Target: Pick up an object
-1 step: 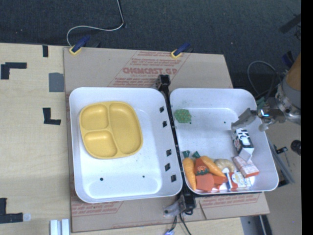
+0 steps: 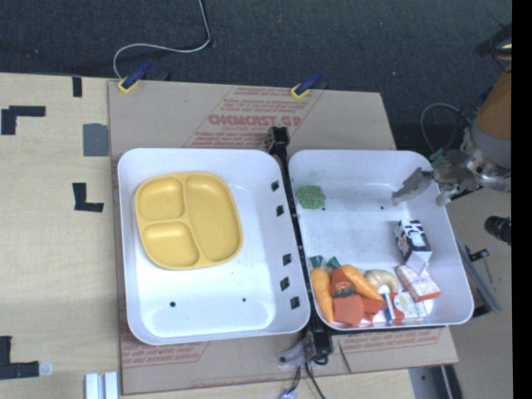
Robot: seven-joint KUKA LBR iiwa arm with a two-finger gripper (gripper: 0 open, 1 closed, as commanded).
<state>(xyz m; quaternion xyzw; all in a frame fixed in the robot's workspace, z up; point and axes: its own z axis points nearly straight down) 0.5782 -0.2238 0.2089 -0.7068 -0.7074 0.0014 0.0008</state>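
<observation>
Two bins: the left bin [image 2: 208, 318] and the right bin [image 2: 366, 173] sit side by side on a cardboard sheet [image 2: 249, 115] on the counter [image 2: 50, 248].
Landmark: the right bin; places below are given from it.
Pincer [image 2: 424, 185]: above the bin's right rim near its far corner, fingers spread, nothing between them.
Milk carton [image 2: 412, 238]: black and white, inside by the right wall, just nearer than the pincer.
Near pile: an orange carrot [image 2: 321, 293], a red block [image 2: 349, 309], a pale roll [image 2: 381, 280] and red-and-white cartons [image 2: 420, 288] crowd the bin's near end, touching one another.
Green object [image 2: 310, 196]: inside near the left wall, well apart from the pile.
Yellow plate [image 2: 188, 219]: divided, in the left bin beside the landmark.
Clips: a yellow clip [image 2: 130, 81] and a blue clip [image 2: 307, 84] on the sheet's far edge, beyond the bin.
</observation>
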